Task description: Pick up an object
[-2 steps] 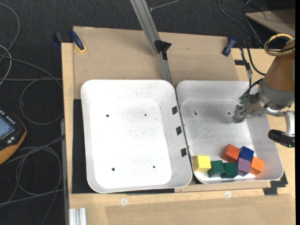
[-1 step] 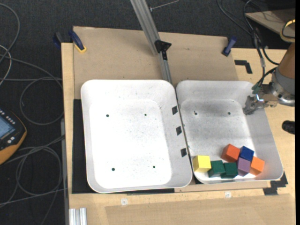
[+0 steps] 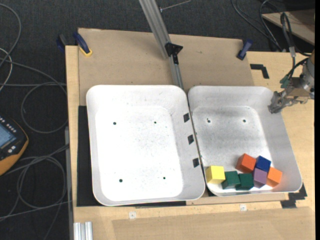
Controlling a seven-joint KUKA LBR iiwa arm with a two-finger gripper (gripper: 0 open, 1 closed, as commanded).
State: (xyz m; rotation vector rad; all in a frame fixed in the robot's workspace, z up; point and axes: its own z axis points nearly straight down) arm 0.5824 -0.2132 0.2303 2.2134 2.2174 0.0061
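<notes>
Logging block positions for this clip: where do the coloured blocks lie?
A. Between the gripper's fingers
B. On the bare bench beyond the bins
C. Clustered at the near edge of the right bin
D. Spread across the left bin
C: the blocks sit bunched along the near edge of the right bin, while the gripper is over that bin's far right rim.

Side by side on the bare wooden bench (image 3: 125, 49): shallow white plastic left bin (image 3: 93, 134) and matching right bin (image 3: 282, 134), small yellow cube (image 3: 216, 173) leftmost and small orange cube (image 3: 274, 176) rightmost in the right bin's near-edge cluster, grey metal gripper (image 3: 276, 105) over its far right rim.
</notes>
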